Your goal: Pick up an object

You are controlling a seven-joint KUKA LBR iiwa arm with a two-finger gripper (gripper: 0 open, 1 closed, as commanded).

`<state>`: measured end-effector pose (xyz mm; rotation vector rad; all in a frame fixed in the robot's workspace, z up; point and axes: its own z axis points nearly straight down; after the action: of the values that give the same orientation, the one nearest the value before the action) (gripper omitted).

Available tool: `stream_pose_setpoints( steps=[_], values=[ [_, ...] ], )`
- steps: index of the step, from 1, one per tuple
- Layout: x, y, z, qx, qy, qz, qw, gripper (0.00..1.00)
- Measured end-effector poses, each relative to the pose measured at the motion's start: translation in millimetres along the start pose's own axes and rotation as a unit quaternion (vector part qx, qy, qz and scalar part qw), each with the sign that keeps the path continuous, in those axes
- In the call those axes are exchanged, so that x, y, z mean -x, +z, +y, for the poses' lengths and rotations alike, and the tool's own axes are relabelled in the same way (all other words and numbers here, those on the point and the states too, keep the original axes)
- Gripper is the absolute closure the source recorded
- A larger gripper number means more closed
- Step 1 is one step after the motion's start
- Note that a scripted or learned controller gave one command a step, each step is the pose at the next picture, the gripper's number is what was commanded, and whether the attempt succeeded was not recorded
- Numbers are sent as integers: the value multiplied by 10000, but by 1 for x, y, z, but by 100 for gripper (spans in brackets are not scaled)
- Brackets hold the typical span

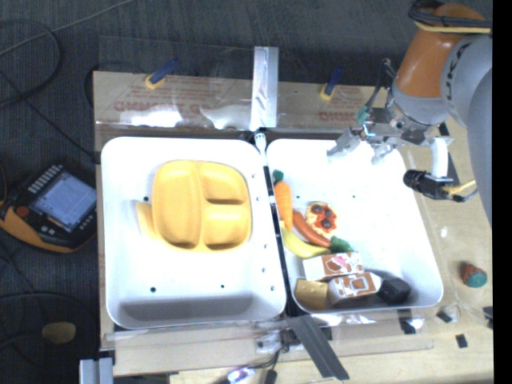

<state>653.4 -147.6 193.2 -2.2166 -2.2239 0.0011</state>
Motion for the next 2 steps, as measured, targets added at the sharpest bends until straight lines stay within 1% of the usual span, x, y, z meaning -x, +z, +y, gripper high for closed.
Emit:
stream_pose_setpoints(
  steps=[1,2],
  values=[
    [-34,102,-46,22,171,-12,9999,0],
    [-20,103,-135,59,-308,-19,9995,0]
  ],
)
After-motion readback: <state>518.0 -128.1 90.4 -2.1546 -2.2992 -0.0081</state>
